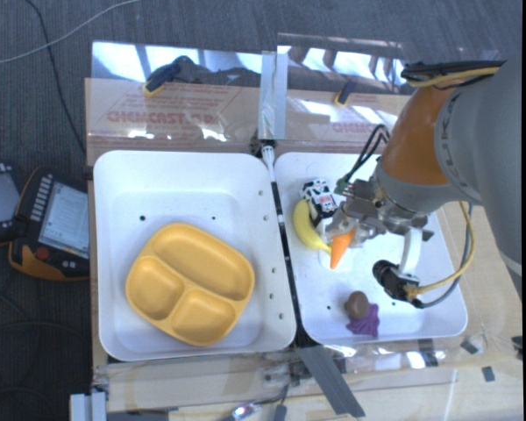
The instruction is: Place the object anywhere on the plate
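Note:
A yellow three-compartment plate [190, 281] lies in the left bin [114, 182]. Over the right bin [438, 318], my gripper [349, 231] is shut on the wide end of an orange toy carrot [338, 251], whose tip points toward the bin's front. The carrot hangs just right of a yellow banana [307, 228], which lies near the divider between the bins. The grey and orange arm hides the bin's right side.
A small black-and-white toy [319, 196] sits just behind the banana. A brown and purple toy [361, 314] lies near the right bin's front edge. A black cable loops below the wrist [394, 281]. The raised divider [280, 235] separates the bins.

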Controlling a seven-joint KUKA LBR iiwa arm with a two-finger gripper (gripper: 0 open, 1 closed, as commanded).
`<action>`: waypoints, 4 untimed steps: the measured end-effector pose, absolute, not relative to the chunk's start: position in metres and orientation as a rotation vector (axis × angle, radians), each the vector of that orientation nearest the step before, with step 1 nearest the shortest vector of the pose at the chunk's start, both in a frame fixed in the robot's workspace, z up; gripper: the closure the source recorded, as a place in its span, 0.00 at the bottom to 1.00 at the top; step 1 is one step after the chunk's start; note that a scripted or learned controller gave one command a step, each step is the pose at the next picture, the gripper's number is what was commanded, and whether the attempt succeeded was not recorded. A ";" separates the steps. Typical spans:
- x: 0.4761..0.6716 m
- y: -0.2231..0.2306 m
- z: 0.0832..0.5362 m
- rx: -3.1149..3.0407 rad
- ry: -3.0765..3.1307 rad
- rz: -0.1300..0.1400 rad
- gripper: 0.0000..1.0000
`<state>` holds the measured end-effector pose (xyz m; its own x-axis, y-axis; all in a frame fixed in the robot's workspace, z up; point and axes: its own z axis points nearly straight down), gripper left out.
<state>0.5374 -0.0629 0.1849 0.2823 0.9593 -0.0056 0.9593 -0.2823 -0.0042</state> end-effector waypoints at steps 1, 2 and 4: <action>0.519 -0.006 0.182 2.460 1.957 -0.007 1.00; 0.611 0.077 0.215 2.102 2.333 -0.006 1.00; 0.550 0.102 0.201 2.053 2.379 -0.007 0.00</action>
